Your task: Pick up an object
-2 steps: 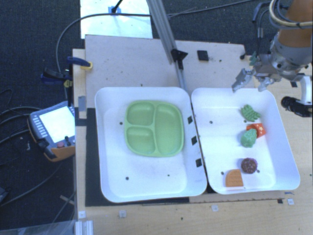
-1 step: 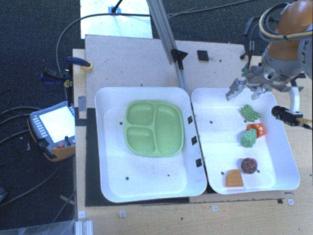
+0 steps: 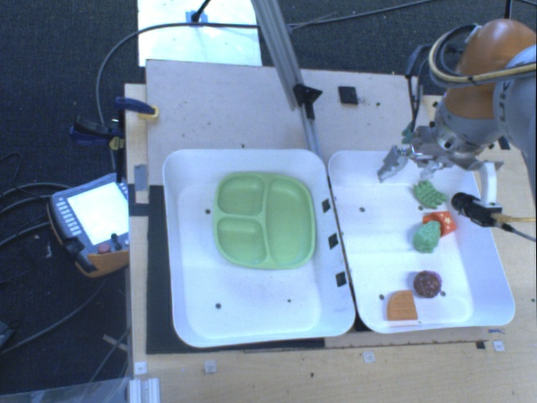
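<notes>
My gripper [image 3: 409,165] hangs over the far part of the right bin [image 3: 369,225], its fingers [image 3: 389,165] spread open with nothing between them. Just right of it and a little nearer lies a dark green leafy piece [image 3: 430,194]. Further toward the front sit a red-orange piece [image 3: 441,222] and a light green lump [image 3: 426,238], touching each other. A dark maroon ball [image 3: 427,284] and an orange slab [image 3: 401,306] rest near the bin's front edge.
A light green divided plate [image 3: 265,220] lies in the left bin [image 3: 193,300]. A slanted metal pole [image 3: 281,44] crosses the bench's back. A black cable plug [image 3: 471,208] juts over the right bin's right side. A handheld pendant [image 3: 92,222] sits off the bench at left.
</notes>
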`<state>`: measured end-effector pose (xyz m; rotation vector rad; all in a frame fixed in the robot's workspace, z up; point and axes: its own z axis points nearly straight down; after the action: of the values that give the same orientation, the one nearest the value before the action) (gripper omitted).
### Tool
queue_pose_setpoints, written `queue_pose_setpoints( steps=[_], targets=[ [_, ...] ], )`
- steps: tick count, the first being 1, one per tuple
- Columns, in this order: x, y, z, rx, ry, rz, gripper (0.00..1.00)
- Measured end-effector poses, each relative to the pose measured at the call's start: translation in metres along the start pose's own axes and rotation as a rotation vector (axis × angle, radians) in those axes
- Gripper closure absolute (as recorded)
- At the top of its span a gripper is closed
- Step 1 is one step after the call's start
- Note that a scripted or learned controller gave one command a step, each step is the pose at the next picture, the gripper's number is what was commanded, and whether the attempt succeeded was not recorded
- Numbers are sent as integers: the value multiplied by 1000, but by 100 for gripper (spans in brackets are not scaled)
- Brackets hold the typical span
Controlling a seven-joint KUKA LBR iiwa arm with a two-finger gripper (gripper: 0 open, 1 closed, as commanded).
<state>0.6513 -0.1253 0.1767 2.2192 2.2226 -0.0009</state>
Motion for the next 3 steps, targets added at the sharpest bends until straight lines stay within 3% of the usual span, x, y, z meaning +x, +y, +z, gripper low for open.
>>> queue_pose_setpoints(
  steps=[1, 2, 3],
  targets=[
    [-1, -6, 60, 2, 1, 0, 0],
    [-1, -4, 45, -5, 0, 0, 100],
    [1, 0, -20, -9, 0, -3, 100]
  ],
)
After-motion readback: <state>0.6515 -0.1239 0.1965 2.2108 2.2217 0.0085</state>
